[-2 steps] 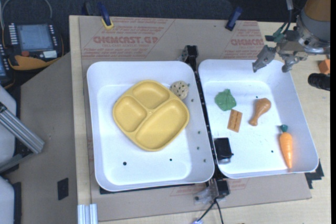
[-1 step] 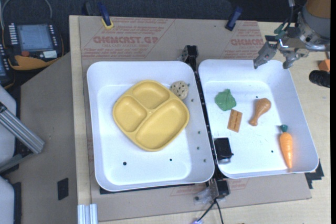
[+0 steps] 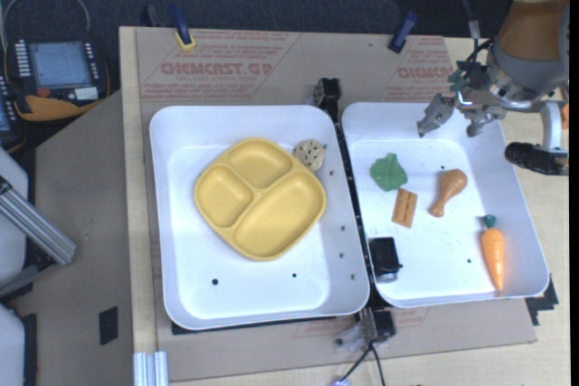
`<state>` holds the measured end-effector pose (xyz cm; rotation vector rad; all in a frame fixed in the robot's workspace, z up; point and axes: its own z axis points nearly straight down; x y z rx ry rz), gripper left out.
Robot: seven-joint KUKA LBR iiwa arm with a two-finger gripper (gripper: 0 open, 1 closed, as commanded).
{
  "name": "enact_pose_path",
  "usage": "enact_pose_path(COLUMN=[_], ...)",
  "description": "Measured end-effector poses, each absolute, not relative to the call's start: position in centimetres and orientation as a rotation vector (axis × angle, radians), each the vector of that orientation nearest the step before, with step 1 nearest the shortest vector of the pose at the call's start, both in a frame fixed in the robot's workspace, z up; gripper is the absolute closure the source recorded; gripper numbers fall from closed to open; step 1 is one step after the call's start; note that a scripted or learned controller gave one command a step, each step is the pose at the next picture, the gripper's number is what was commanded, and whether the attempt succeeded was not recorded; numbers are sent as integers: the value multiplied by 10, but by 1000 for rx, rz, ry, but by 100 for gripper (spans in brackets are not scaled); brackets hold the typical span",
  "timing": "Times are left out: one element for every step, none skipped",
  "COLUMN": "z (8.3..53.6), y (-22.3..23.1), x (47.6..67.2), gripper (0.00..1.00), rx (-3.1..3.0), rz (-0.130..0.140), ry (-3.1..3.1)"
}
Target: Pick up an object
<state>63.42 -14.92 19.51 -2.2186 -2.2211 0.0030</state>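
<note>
From my remote station I note these limits. The arm is cut off by the right edge in the upper right of the frame. The cookie near the centre is partly tucked behind the yellow divided plate — its lower left portion is hidden. The pendant at the left edge is cropped, its screen too small to read. Print on the cardboard at upper centre is faint — only partly legible. A dark fitting at bottom centre is too small to identify.
</note>
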Motion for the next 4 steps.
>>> enact_pose_path(z=[150, 107, 119, 164], y=[-144, -138, -138, -134], x=[639, 635, 636, 640], gripper=[0, 0, 100, 100], rx=[-2217, -2218, -2221, -2223], rz=[4, 4, -1, -5], ry=[-2220, -2221, -2224, -2227])
